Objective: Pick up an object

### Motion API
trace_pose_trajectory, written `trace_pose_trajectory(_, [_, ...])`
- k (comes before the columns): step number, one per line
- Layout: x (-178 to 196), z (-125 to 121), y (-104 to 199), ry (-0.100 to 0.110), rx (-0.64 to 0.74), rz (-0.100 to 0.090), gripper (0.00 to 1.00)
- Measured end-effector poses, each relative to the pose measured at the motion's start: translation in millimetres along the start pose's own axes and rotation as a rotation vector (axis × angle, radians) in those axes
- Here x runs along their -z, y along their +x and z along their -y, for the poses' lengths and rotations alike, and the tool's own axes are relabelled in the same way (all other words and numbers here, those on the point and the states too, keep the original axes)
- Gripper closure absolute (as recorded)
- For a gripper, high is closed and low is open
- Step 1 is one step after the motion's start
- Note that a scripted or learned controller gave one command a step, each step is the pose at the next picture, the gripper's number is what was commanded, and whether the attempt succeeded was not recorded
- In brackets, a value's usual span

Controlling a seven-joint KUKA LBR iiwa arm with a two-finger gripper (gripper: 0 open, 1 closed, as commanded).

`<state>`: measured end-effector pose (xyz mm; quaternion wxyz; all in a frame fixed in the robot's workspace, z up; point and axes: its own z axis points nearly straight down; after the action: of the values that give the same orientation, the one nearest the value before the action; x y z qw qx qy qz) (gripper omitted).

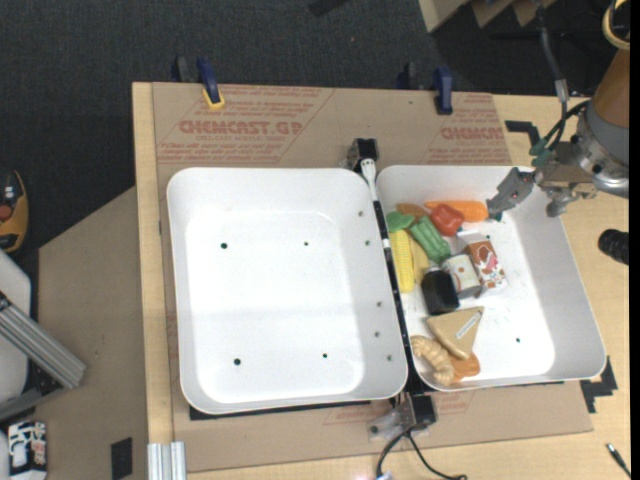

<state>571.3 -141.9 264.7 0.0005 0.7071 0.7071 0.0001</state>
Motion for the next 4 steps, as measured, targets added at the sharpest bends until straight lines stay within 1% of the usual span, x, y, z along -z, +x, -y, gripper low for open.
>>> trace_pose_trajectory(1, [11,-1,0,-0.003,0.001,0.001,1.00])
trace_pose_trajectory(2, [-46,7,66,0.007,0.005,-0.004,1.00])
trace_pose_trajectory(3, [-66,-10,148,0.004,0.008,-0.003,1.00])
trace_pose_trajectory(4, [-81,-19,224,0.001,0.008,-0.004,1.00])
